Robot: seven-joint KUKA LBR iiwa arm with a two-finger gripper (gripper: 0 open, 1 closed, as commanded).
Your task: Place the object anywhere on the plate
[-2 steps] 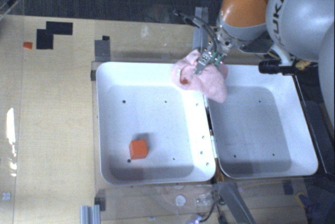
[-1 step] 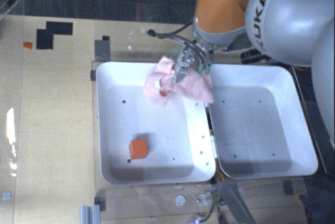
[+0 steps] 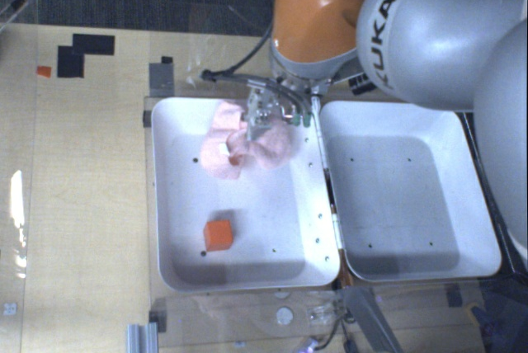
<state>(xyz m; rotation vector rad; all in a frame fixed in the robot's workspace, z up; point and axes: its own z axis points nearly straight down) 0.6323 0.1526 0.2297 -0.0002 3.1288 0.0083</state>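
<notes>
The grey KUKA arm (image 3: 437, 21) with its orange band (image 3: 318, 1) reaches in over the far edge of the left shallow white bin (image 3: 169, 203). Its fingers (image 3: 262, 119) point down into the far part of that bin, directly above the pale pink, lobed, plate-like piece (image 3: 243, 147) that lies on the bin floor. The metal tips are close against the pink piece, but blur and the wrist hardware above them hide the gap, so I cannot tell whether the fingers are spread or closed, nor whether anything sits between them. A small dark red spot (image 3: 234, 161) shows on the pink piece just on the near side of the fingers; it is too small to identify.

The small orange block (image 3: 219, 235) rests on the floor of the same bin, well apart from the fingers, toward the near side and slightly left of them. It is clear of the pink piece and touches neither it nor the bin walls.

To the right of the fingers, across the two touching rims, stands the right shallow white bin (image 3: 462, 252). Far to the left of the fingers, on the light wooden surface (image 3: 82, 203), lie black angular markers (image 3: 82, 53) and a tiny orange square (image 3: 44, 72). A grey bracket (image 3: 162, 77) stands at the left bin's far corner.
</notes>
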